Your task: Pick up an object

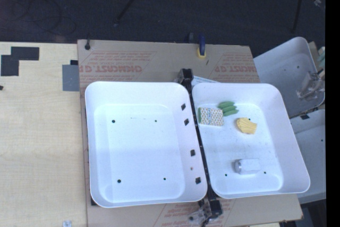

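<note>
1. Bench [37, 130]: pale wood top on the left, with a brown cardboard sheet [159, 61] under both bins; its far edge meets a dark floor with cables
2. Left bin [95, 114]: white, shallow, floor bare apart from small dark dots, so plenty of open room inside its walls
3. Right bin [289, 135]: white, touching the left bin along a shared middle edge joined by black clips; holds all four objects
4. Grey metal structure [289, 64] at the bench's right edge, cut off by the frame; hard to make out what part it is. Gripper state: cannot tell
5. White cylinder [247, 166]: lying on its side near the right bin's near edge, low contrast against the floor, well apart from the rest
6. Patterned packet [211, 116]: flat by the right bin's left wall, far half
7. Yellow object [246, 125]: mid-bin, near the packet but apart, shape unclear
8. Green object [228, 108]: just beside the packet's far right corner; contact unclear
</note>
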Motion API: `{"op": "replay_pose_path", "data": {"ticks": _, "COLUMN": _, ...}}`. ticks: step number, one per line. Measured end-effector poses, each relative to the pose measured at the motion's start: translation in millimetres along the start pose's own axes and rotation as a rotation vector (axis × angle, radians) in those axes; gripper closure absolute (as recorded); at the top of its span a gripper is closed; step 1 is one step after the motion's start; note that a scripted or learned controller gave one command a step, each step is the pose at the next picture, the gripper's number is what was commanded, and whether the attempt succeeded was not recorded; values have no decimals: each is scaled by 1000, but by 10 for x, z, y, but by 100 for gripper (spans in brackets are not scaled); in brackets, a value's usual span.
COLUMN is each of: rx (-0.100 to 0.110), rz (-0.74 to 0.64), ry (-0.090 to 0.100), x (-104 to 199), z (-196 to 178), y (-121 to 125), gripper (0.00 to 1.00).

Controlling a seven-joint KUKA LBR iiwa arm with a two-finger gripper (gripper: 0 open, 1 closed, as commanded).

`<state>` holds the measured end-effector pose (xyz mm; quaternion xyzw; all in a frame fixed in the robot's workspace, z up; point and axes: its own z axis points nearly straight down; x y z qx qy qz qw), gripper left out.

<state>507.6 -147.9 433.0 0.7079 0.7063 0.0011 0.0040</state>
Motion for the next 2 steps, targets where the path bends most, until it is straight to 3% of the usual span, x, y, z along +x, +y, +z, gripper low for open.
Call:
{"op": "replay_pose_path", "data": {"ticks": 1, "rx": 3, "rz": -21, "ry": 8, "x": 1641, "z": -610, "y": 216, "gripper": 100}}
{"op": "replay_pose_path", "data": {"ticks": 2, "rx": 17, "rz": -14, "ry": 5, "x": 2647, "z": -115, "y": 6, "gripper": 100}}
